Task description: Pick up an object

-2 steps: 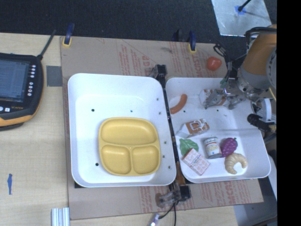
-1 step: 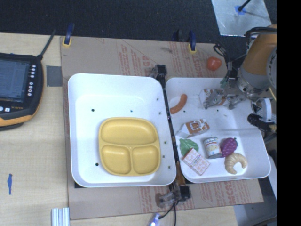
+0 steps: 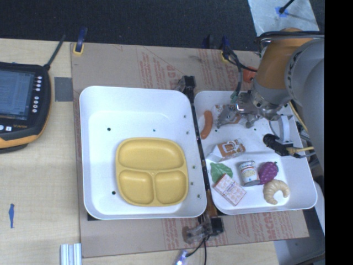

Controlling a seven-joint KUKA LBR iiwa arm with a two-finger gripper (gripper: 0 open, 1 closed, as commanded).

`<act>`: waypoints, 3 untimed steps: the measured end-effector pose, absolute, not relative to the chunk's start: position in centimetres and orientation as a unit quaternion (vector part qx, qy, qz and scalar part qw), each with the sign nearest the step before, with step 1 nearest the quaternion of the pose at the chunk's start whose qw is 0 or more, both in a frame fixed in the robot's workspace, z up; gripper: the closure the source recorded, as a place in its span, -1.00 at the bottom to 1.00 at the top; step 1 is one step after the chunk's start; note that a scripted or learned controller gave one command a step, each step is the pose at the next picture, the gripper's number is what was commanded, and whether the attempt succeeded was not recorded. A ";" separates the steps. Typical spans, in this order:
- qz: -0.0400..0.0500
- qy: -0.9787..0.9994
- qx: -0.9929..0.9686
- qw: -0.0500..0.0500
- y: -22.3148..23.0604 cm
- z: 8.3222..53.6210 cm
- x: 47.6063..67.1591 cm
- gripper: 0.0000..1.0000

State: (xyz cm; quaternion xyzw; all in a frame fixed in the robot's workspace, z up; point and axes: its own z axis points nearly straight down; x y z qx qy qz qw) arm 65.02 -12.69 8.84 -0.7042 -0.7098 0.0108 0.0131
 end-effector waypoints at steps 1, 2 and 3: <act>0.001 -0.708 -0.706 0.000 -19.5 15.6 65.5 -1.00; 0.002 -0.709 -0.706 0.001 -20.1 15.5 59.7 -1.00; 0.002 -0.709 -0.706 0.001 -21.2 13.8 53.3 -1.00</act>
